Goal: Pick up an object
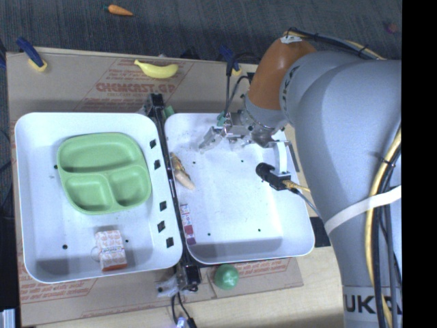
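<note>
The arm [328, 108] reaches in from the right over the right bin [273, 248]. Its gripper [217, 135] hangs low over the far part of that bin, near the far wall. I cannot tell whether it is spread or pressed together, and nothing shows in its grasp.

A small tan piece [181, 172] lies on the right bin's floor, close to its left wall, to the near left of the gripper and apart from it.

In the left bin [31, 203] a green plate [104, 171] with three sections lies in the far half. A small packet [110, 249] lies nearer, close to the near wall.

Outside the bins, a banana [157, 67] lies on the cardboard [82, 80] beyond the left bin. A green ball [226, 276] sits just beside the right bin's near edge. A small orange thing [121, 9] lies on the floor far off.
</note>
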